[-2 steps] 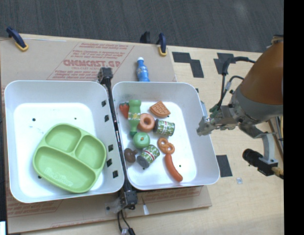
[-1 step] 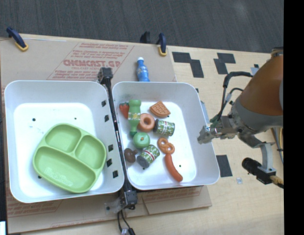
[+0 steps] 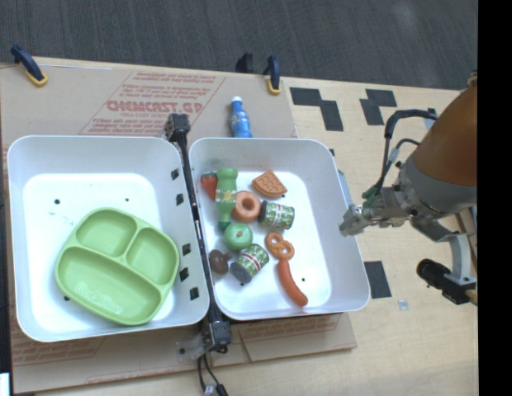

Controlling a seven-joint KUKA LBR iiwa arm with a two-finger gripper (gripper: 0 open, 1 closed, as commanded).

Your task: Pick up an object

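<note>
The right bin (image 3: 334,262) holds several toy foods. Among them are a green bottle (image 3: 227,184), a donut (image 3: 247,208), a toast slice (image 3: 271,185), two small cans (image 3: 278,214) (image 3: 250,261), a green apple (image 3: 237,237), a pretzel (image 3: 280,246) and an orange sausage (image 3: 292,285). My gripper (image 3: 353,221) hangs just outside this bin's right rim, level with the upper can, and nothing is seen in its grip. The arm's orange band (image 3: 454,143) sits above and to the right of it.
The left bin (image 3: 25,180) holds a green divided plate (image 3: 116,265). A blue bottle (image 3: 239,118) lies on the cardboard behind the right bin. Clamps (image 3: 272,74) grip the board's far edge. Black cables (image 3: 400,130) loop by the wrist.
</note>
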